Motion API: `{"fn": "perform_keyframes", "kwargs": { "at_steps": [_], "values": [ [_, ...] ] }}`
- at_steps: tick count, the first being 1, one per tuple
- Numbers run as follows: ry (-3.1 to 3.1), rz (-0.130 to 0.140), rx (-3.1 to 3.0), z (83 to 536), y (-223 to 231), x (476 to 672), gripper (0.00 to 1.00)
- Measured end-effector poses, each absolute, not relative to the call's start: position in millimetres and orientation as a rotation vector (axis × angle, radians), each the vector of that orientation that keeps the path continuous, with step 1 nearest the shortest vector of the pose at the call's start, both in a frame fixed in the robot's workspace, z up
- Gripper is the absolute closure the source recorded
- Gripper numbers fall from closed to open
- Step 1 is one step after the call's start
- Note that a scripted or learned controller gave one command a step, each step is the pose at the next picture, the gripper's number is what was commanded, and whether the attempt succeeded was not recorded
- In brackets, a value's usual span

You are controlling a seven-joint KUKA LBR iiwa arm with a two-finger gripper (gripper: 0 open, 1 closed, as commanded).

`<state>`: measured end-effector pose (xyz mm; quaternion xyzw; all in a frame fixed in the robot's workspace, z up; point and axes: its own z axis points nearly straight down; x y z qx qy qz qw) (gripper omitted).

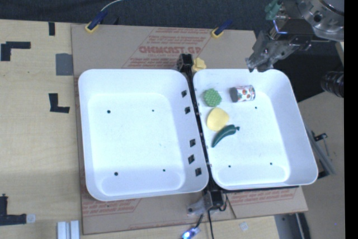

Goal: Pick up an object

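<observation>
Objects for picking lie clustered in the right bin [279, 170], all in its left half near the divider between the two bins. Nearest the camera, at about 9 o'clock from that bin's centre, a dark green curved piece [224, 135] shaped like a chili pepper lies flat, smooth and slender. Touching it on the far side is a yellow rounded lump [217, 118], lemon-like, with a matte look. Beyond that, at about 11 o'clock, sits a green disc [212, 98] with a bumpy, knobbly surface. Just beside it, toward 12 o'clock, a small can [243, 93] with a red and white label lies on its side. The items look like light toy food, loosely scattered, probably so any one can be grabbed from above. The left bin [134, 137] is a shallow white plastic tray with rounded corners. Farthest off, at 1 o'clock above the right bin's far rim, hangs the gripper [258, 62], grey metal; whether it is spread or closed cannot be told, and nothing is seen held in it.
</observation>
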<state>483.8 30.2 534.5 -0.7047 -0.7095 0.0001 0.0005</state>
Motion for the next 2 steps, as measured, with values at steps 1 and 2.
{"fn": "perform_keyframes", "kwargs": {
  "at_steps": [1,2],
  "values": [
    [-2.229,0.0,-2.212,534.3,93.6,483.5,1.0],
    [-2.227,0.005,-2.212,520.8,145.4,483.2,1.0]
  ]
}}
